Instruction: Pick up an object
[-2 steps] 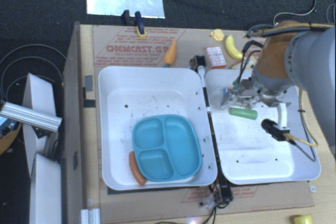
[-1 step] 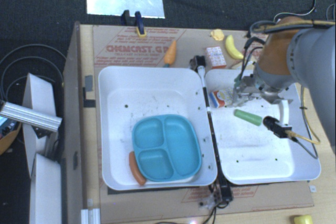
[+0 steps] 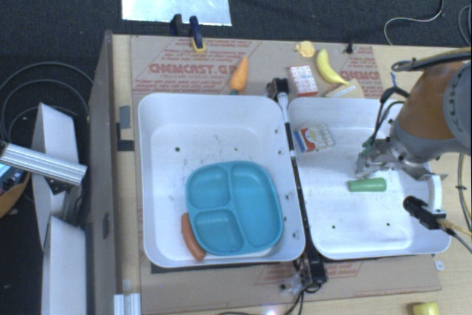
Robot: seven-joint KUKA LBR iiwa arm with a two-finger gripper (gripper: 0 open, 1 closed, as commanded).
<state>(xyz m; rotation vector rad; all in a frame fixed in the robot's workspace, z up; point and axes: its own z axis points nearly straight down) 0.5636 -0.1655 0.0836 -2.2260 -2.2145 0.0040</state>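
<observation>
A green oblong object (image 3: pixel 366 185) lies flat in the right bin (image 3: pixel 346 243), near its right side. My gripper (image 3: pixel 368 165) hangs directly above the green object's left half, close to it or touching it. The grey arm with its orange band (image 3: pixel 435 111) reaches in from the right. A small red-and-white packet (image 3: pixel 313 138) lies at the upper left of the same bin, apart from the gripper.
In the left bin (image 3: pixel 169 136) sit a blue divided plate (image 3: pixel 234 206) and an orange sausage (image 3: pixel 192 236) at its lower left. Behind the bins on the bench lie a carrot (image 3: pixel 238 74), a pink box (image 3: pixel 302 80) and a banana (image 3: pixel 327 68).
</observation>
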